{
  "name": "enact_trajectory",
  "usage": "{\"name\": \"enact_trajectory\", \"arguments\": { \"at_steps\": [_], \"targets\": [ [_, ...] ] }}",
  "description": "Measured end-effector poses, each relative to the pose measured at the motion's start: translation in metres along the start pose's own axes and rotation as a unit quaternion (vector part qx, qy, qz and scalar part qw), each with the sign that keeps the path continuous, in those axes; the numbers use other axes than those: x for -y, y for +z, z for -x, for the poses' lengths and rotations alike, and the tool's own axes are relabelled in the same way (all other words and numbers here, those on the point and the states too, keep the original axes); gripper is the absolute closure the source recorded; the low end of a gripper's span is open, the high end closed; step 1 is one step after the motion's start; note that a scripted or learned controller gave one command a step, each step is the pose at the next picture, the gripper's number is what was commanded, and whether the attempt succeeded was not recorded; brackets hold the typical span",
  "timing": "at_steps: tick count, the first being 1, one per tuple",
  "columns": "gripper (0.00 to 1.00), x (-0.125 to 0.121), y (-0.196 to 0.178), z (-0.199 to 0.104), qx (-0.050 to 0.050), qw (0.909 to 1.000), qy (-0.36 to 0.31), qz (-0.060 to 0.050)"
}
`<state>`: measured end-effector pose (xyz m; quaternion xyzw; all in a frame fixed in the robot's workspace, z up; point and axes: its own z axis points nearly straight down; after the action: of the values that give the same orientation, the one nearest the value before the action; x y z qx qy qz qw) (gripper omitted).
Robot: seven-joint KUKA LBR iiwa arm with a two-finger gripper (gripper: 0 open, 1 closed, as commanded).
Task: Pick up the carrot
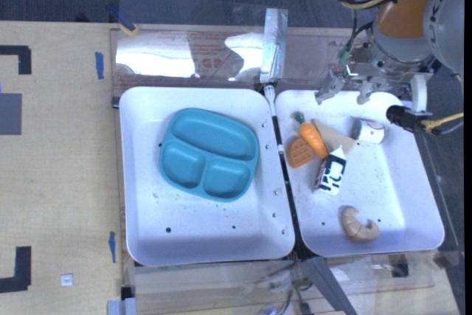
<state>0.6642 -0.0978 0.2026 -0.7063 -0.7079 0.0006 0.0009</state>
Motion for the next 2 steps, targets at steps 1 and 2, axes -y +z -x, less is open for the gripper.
{"name": "enact_trajectory", "arguments": {
  "at_steps": [1,2],
  "targets": [
    [0.00,0.0035,0.1052,-0.0010,0.001,0.9992,-0.041,0.003],
    [1.00,0.0030,0.0968,-0.0010,0.001,0.9992,-0.040,0.003]
  ]
}}
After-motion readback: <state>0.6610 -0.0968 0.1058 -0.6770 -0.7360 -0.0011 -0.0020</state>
